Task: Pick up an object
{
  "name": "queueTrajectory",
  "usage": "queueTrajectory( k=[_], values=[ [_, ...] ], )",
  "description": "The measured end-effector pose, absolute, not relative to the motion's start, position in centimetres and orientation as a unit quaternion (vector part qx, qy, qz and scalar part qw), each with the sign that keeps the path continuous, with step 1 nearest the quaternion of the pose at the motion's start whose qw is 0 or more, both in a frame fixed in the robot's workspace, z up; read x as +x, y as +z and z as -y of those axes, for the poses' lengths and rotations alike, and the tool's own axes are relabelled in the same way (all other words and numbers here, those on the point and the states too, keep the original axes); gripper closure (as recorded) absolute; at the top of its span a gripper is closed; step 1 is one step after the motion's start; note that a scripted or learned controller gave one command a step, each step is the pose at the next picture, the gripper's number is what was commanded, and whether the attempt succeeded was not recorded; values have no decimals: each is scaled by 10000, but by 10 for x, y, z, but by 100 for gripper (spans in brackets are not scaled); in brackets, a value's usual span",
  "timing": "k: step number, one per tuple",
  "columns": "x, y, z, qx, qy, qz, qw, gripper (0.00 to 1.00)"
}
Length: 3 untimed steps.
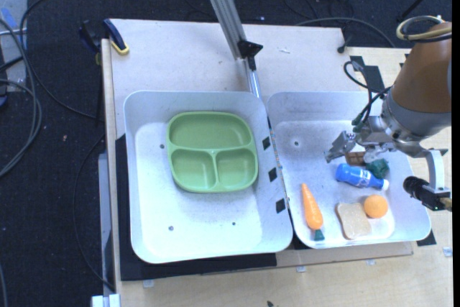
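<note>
While the arm hangs over the right bin, here's the layout, near edge first:

Right bin (287, 127), front: carrot (311, 205) lies lengthwise nr the bin's left wall, green tip toward the front rim. Beside it to the right, a tan bread slice (351, 221) lies flat, w/ an orange ball (375, 206) touching its upper right corner.

Right bin, mid: blue bottle (358, 175) on its side, white cap pointing right, just behind the ball & bread. Small dark green item (379, 168) tucked at its far right side; can't make out what it is.

Gripper (343, 147): low in the bin, just behind the bottle's left end. Fingers look spread apart, w/ nothing seen clamped betw. them. Small brown bit (355, 157) sits right under them; contact unclear.

Arm (422, 86): orange band above grey wrist, coming in from the right.

Left bin (144, 154): green divided plate (213, 151), three compartments, sits toward the far half, well apart from the gripper.

Far side: metal pole (223, 0) slants down to the gap betw. the bins; bench (180, 54) behind, black cables (50, 97) on the floor.
</note>
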<state>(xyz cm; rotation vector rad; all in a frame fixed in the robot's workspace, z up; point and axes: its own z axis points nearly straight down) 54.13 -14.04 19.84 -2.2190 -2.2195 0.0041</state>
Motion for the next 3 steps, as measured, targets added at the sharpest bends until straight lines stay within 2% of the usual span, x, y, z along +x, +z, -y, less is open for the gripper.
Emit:
queueTrajectory(
  k=[1, 2, 3],
  values=[
    [531, 144, 143, -7076, 16, 7066, 22, 0],
    [531, 92, 143, -7073, -1, 7069, -13, 0],
    [532, 106, 144, -7079, -9, 7063, -35, 100]
  ],
)
